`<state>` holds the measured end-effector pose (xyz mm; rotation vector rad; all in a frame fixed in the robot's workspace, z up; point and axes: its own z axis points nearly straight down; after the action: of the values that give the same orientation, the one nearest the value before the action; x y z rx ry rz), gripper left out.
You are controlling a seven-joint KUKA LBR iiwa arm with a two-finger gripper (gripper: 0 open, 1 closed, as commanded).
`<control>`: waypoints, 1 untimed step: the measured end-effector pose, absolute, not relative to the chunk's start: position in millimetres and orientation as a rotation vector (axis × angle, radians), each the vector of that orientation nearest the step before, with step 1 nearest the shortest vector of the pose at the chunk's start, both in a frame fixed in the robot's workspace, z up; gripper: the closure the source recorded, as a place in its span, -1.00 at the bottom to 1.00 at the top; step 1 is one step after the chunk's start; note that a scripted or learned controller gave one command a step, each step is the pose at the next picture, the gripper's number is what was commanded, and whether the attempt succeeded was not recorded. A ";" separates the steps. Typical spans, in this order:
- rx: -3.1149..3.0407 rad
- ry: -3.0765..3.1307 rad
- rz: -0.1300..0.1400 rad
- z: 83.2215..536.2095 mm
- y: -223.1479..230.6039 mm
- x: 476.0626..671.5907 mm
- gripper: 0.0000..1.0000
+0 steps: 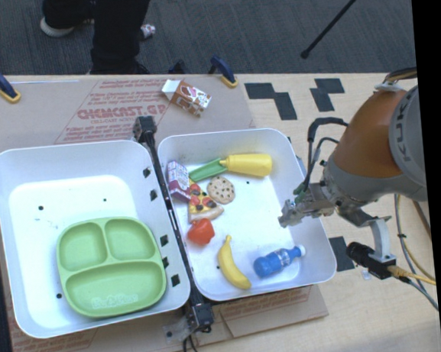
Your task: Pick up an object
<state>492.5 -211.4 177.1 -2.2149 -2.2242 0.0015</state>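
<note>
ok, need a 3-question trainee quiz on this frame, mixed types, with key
1. True or false: the green three-compartment plastic plate lies in the left white bin.
2. Which toy lies nearest the blue plastic bottle: A the yellow toy banana, B the round chocolate-chip cookie, C the yellow toy corn cob?
3. Fill in: the gripper hangs over the ___ white bin.

Key: 1 true; 2 A; 3 right.

Bare bin floor (266,209) lies open between corn (244,164) and bottle (277,261).
</note>
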 end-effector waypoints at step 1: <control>-2.216 -2.226 0.000 206.0 -202.4 481.2 1.00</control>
<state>481.2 -202.4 206.0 -2.2158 -2.2264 -0.0001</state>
